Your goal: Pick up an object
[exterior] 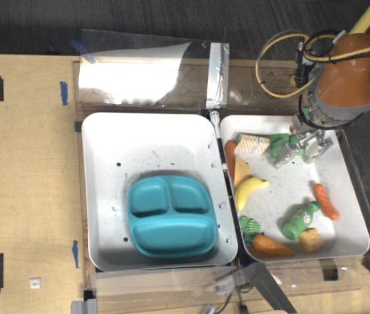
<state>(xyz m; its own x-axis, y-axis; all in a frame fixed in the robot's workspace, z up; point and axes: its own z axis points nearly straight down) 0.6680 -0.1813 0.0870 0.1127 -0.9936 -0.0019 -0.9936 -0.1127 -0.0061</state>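
Where the arm (pixel 345 70) reaches in from the right of the camera view, its gripper (pixel 301 146) hangs low over the far part of the right bin (pixel 355 195), with the orange band directly above it. A small green object (pixel 278 146) lies just beside the gripper on its left, touching or nearly touching the metal fingers; whether it sits between them cannot be determined, and whether the fingers are spread or closed cannot be determined either. This green object is crumpled and irregular in outline. Next to it, at the far left corner of the same bin, lies a flat pale packet (pixel 253 144) with a green edge; its printing is too small to read. Along the left wall of the bin an orange sausage-shaped piece (pixel 230 154) stands on end, with a yellow wedge (pixel 240 170) and a banana (pixel 249 190) just below it. Near the right wall lies a small carrot (pixel 325 201), well apart from the gripper. Toward the near edge sit a green bottle (pixel 299 221) lying tilted, a tan cork-like block (pixel 311 240) touching its base, a larger carrot (pixel 271 245) and a small leafy green piece (pixel 250 227). The left bin (pixel 106 142) holds a teal divided tray (pixel 170 216), placed toward the near side with three compartments facing up. No legible brand or label appears on any item.
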